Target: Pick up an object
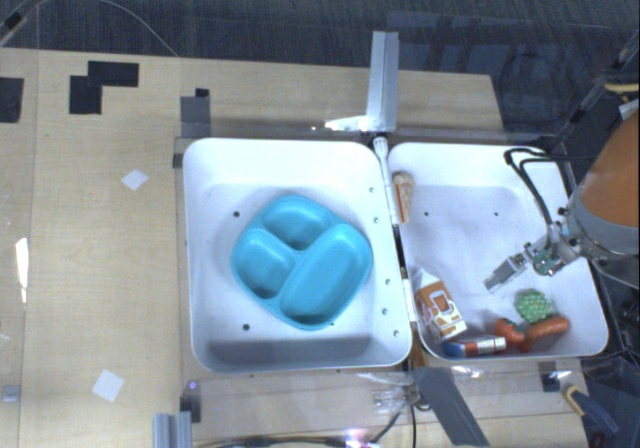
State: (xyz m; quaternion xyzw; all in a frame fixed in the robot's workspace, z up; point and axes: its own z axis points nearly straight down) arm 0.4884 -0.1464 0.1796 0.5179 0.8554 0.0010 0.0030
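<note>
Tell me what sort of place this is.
Probably a robotics lab's bin-picking test bench, not a home. Two white bins sit side by side: the left bin holds a blue divided plate, the right bin small objects. The gripper hangs over it.

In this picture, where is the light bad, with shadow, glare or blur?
Camera view: soft shadow along the near inner wall of the left bin, under the blue plate; small bright glare on the metal post base; the pincer and small items look slightly blurred.
</note>
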